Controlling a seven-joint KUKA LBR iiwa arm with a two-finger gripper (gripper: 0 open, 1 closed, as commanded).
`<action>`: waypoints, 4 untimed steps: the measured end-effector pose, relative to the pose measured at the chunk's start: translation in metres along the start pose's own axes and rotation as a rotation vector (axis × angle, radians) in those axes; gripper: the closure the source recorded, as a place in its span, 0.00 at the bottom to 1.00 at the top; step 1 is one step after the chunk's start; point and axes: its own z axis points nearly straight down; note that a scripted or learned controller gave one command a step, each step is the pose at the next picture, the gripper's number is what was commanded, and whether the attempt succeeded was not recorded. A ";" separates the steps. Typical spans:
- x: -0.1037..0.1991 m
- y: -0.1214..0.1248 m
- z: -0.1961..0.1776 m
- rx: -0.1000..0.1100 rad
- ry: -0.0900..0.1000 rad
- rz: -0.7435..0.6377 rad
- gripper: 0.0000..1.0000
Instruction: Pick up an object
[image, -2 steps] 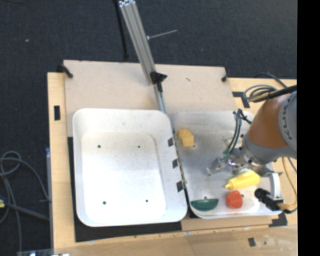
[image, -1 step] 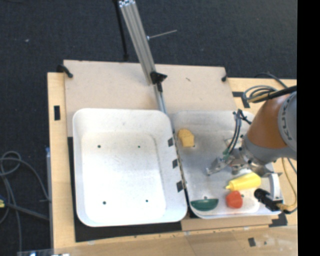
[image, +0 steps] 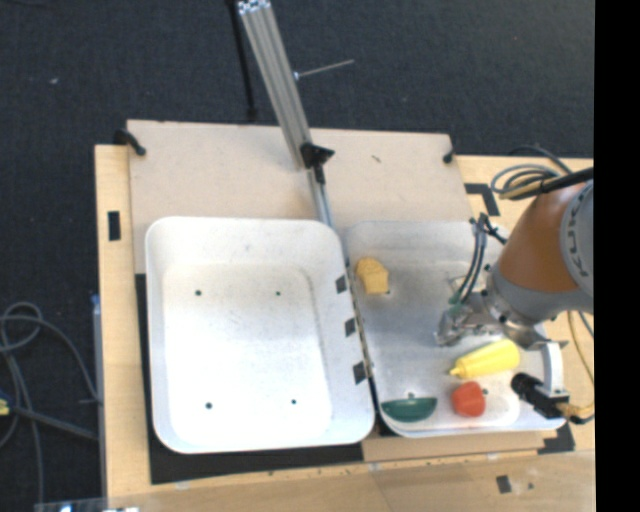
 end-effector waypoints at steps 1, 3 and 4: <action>-0.004 0.010 -0.061 -0.004 -0.004 -0.012 1.00; 0.043 0.023 -0.128 0.000 -0.001 -0.017 1.00; 0.091 0.025 -0.120 0.003 -0.002 -0.015 1.00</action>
